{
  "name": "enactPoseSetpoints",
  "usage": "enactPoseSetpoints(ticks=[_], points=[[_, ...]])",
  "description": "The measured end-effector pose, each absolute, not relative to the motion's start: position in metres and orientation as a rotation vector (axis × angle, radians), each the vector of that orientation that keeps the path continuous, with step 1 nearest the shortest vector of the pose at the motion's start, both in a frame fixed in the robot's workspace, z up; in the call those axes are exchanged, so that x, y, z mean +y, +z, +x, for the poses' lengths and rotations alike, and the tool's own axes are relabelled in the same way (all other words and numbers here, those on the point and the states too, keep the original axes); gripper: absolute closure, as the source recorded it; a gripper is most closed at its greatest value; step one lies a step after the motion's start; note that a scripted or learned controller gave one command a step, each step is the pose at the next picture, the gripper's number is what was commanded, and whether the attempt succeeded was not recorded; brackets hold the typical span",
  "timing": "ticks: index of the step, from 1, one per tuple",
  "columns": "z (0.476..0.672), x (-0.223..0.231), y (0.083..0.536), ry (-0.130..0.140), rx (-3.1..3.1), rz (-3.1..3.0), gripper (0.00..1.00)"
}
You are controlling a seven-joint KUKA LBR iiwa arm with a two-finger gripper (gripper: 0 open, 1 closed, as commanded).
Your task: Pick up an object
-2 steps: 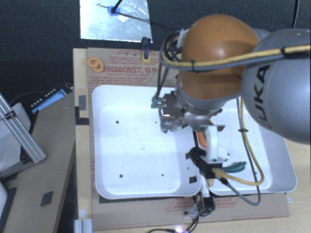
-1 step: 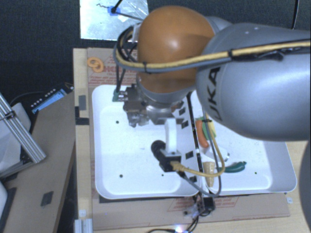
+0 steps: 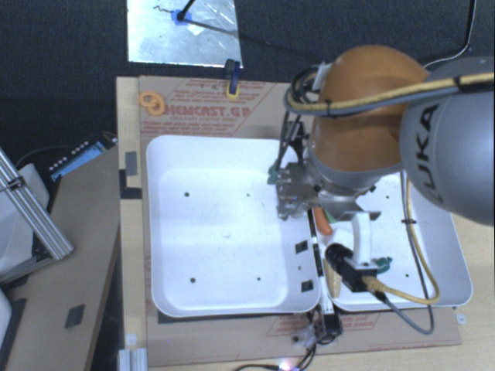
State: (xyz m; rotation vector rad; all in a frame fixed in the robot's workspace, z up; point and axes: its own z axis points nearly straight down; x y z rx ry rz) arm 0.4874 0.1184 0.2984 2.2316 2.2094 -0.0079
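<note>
The left bin point(image 3: 224, 230) lies bare. At the divider, the end effector point(image 3: 292, 195) hangs low; whether it grips anything I cannot tell. An orange object point(image 3: 326, 224) sits just inside the right bin point(image 3: 448, 269), beneath the wrist. A good pick probably needs a centred, vertical descent over it.

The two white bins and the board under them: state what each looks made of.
Left bin and right bin: likely moulded plastic, smooth and slightly glossy, with rounded corners and soft rims. Board: apparently cardboard, matte tan, with red printed lettering and a raw-looking edge.
</note>
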Motion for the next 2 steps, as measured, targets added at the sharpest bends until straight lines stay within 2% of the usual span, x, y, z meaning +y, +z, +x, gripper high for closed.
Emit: enactPoseSetpoints(ticks=[1,2], points=[[0.487,0.188,0.363,0.014,2.232,2.209,1.0],[0.486,0.238,0.363,0.005,2.232,2.212,1.0]])
